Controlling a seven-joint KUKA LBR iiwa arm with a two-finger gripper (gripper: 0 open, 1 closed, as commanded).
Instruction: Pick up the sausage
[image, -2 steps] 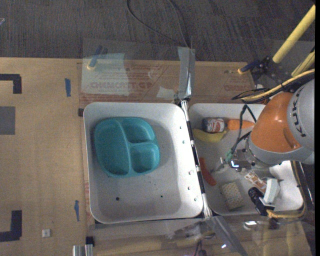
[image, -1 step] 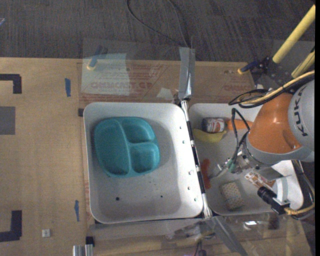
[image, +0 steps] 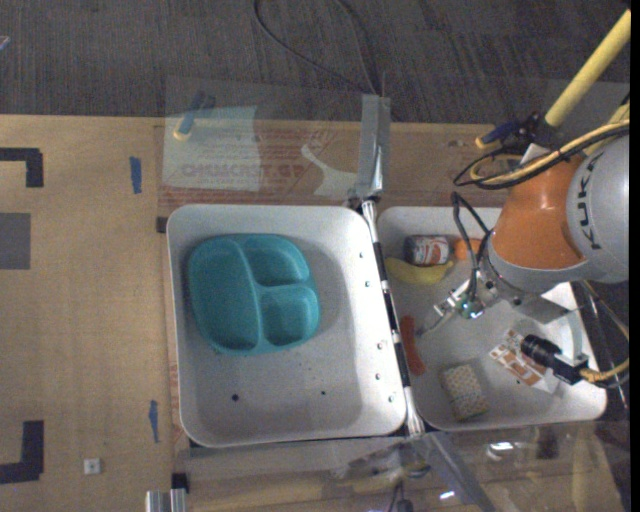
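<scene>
The sausage (image: 408, 344) lay tight against the left wall of the right bin (image: 590, 405), well apart from the end effector (image: 462, 303), whose opening could not be told, so a descending finger might strike the wall and miss.

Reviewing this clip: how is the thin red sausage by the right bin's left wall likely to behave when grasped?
The sausage looks slim and rod-like, so it probably rolls if nudged. It lies close along the right bin's wall, likely leaving little finger room. It seems small, so probably light; stiffness cannot be judged.
</scene>
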